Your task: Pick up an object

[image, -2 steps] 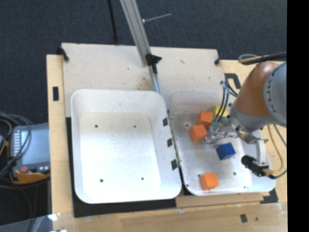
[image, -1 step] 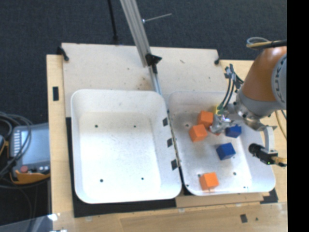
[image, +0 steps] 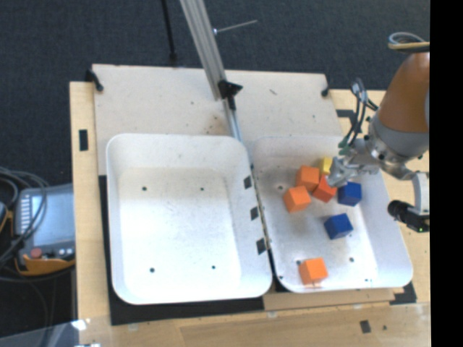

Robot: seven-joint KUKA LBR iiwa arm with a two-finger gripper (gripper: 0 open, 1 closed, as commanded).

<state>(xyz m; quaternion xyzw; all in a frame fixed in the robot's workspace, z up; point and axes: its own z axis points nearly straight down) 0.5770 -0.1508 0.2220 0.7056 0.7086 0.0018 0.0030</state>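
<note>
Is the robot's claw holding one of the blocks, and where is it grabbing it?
Cannot tell. The gripper sits low among the orange blocks, beside a yellow block.

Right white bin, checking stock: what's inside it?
The right white plastic bin holds four orange cubes, two blue cubes and a yellow block, half covered by the pincer.

Speckled matt white bins (image: 181, 150); wooden bench (image: 83, 121) — bare

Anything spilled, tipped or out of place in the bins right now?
Nothing stands out. All the blocks lie inside the right bin: orange ones, blue ones and a yellow one clustered beneath the gripper. None has spilled over.
</note>
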